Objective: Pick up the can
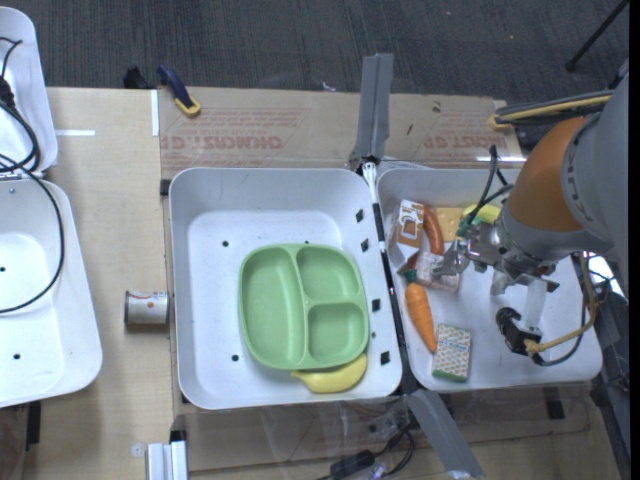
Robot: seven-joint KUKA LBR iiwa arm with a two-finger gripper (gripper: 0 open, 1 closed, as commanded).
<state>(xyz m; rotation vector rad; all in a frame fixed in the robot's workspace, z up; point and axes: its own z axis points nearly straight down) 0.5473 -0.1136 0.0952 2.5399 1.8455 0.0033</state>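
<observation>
The can (147,309) is small and silver with a brownish end. It lies on its side on the wooden bench, just outside the left wall of the left bin (190,268). My gripper (449,264) is far from it, low in the right bin (575,368), among a cluster of small items beside the carrot (420,313). The grey arm with its orange band (545,183) comes in from the right and covers part of that bin.
A green divided plate (305,305) lies in the left bin with a banana (330,376) at its front edge. The right bin holds a brown packet (410,223), a red sausage (432,230), a yellow item (481,215) and a green patterned box (452,353). A white basin (40,298) stands left of the can.
</observation>
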